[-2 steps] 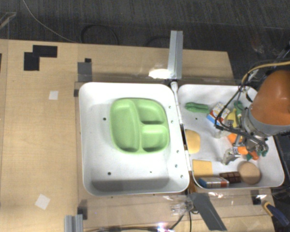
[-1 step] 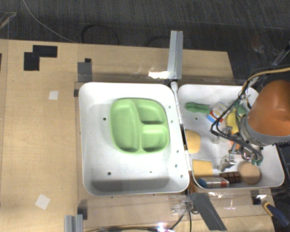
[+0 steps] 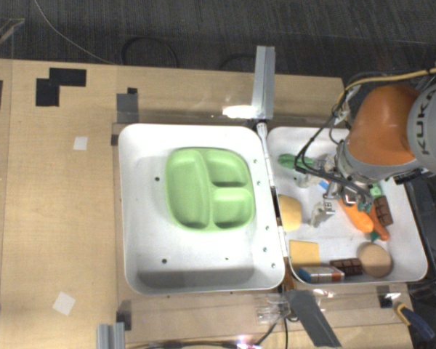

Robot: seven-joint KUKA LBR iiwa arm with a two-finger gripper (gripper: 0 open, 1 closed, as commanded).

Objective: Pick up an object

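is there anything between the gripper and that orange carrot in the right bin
Nothing visible stands between them. The gripper hangs over the right bin, and the orange carrot lies just to its right in the camera view, with bare bin floor between. A brown bar lies on the carrot's far side.

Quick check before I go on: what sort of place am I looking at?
Probably a robot lab test bench: two shallow white bins on a wooden benchtop, a green divided plastic tray, and toy food like an orange carrot.
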